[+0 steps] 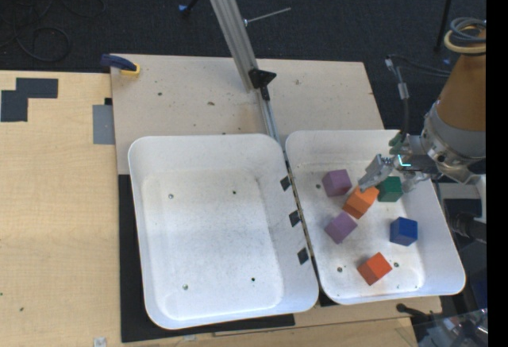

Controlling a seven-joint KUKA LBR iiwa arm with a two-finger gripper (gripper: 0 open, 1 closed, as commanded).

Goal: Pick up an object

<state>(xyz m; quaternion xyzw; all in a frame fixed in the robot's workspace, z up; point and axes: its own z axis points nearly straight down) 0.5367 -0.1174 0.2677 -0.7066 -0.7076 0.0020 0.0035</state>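
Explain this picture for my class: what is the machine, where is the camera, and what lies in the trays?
One camera looks down at a slant on a bench with two shallow white plastic bins. From the right reaches a grey robot arm with an orange band; its two-finger gripper hangs over the right bin, just above a small orange block. Around it lie two purple cubes, a green block, a blue cube and an orange-red cube. Whether anything is held cannot be told.

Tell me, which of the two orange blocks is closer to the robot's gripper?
The upper orange block, lying right at the gripper beside the green block. The other, redder orange block sits apart near the right white bin's front edge.
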